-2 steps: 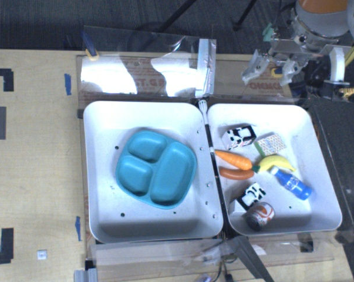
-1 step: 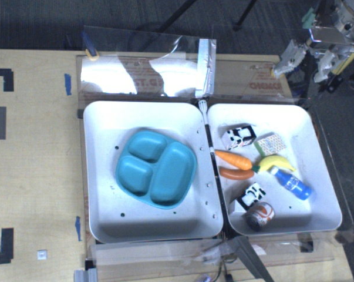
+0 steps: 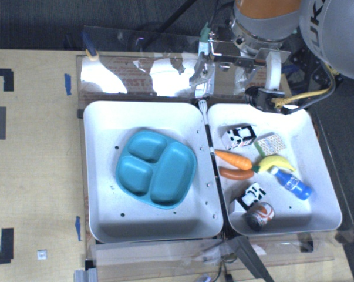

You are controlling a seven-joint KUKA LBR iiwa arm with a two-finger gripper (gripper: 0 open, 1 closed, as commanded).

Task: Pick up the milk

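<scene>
Lettering was visible on the grey arm (image 3: 335,22) at the top right, but only a fragment of a "K" could be read. No writing could be made out on the items. Two cow-patterned black-and-white cartons were seen in the right bin (image 3: 326,175): one milk carton (image 3: 240,137) near the bin's upper left corner, its long axis running roughly left to right with a slight tilt, and a second carton (image 3: 252,195) lower down, lying diagonally just above a brown round object (image 3: 260,214). Between the two cartons a carrot (image 3: 233,158) and a sausage-like item (image 3: 236,173) were laid across, with a banana (image 3: 275,163) and a blue bottle (image 3: 292,183) to their right. Open white floor was left along the bin's right side. A blue divided plate (image 3: 157,168) was set in the left bin (image 3: 100,157). The gripper (image 3: 235,69) was held above the bins' far edge, apart from all items; whether it was parted or closed could not be told.
</scene>
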